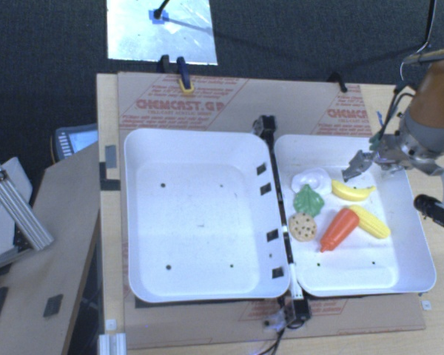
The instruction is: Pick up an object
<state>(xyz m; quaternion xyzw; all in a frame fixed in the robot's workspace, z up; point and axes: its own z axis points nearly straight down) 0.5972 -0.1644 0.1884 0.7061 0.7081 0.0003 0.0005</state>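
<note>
The gripper (357, 166) is hanging over the right bin (411, 268), near its far right corner, with the grey and orange arm (433, 109) reaching in from the right edge. Just below and in front of its tip a yellow banana (353, 191) is lying, close to the gripper but apparently not touching it. How the gripper is set cannot be told from this angle, and nothing is showing in its grasp. Left of the banana a white piece (311, 178) is resting above a green leafy toy (308, 199), with a speckled cookie (303, 228) nearer the front. An orange carrot (339, 228) is leaning beside a second yellow piece (372, 222). All the objects are crowding the far half of the right bin, leaving bare floor toward its near wall. The left bin (137, 198) is sitting just beside it, across the black clips (270, 191) along the divide.
</note>
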